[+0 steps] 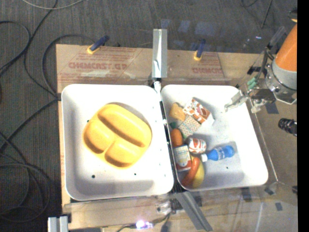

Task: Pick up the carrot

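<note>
A yellow divided plate [118, 134] lies in the left bin [72, 178]. In the right bin [251, 173], a blue-capped bottle [218, 153] lies near a small can [197, 144] and a red-and-white carton [199, 111]. Two clamps [98, 44] grip the counter's [72, 66] far edge.

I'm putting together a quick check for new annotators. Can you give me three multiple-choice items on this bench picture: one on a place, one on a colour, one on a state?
1. Where does the carrot lie?
A. In the left bin beside the yellow tray
B. In the right bin, near its left wall
C. On the cardboard behind the bins

2. What colour is the cap end of the small bottle?
A. Blue
B. Red
C. Green

3. How does the gripper stand to the carrot?
A. Closed around it
B. Touching its tip
C. Apart from it, over the upper right part of the right bin

Answers: 1 B, the orange carrot sits by the wall between the bins. 2 A, the bottle's right end is blue. 3 C, the pile lies between gripper and carrot.
</note>
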`<action>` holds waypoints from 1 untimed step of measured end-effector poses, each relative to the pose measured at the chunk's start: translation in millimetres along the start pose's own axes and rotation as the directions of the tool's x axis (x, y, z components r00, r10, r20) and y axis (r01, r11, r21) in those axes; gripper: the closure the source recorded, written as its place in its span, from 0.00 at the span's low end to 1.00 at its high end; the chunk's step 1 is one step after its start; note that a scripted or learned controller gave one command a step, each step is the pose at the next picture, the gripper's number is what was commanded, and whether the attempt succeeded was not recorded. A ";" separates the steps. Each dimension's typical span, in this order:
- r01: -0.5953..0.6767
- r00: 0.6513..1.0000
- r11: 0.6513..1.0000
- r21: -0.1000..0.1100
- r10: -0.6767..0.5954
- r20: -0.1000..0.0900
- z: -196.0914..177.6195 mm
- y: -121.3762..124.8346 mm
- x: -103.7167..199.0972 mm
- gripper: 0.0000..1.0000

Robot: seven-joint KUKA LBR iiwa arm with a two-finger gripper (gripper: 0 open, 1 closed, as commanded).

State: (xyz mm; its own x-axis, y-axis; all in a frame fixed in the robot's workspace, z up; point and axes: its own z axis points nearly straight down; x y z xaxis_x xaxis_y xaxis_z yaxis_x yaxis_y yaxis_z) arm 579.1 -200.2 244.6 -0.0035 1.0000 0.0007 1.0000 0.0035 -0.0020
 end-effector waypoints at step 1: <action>-0.134 0.991 0.991 0.001 0.134 -0.001 32.6 0.8 51.6 0.00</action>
State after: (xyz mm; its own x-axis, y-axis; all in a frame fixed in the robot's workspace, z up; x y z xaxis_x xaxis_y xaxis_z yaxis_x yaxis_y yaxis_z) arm 579.7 -148.6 212.1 0.1310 0.9914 0.0013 0.9914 -0.1310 -0.0032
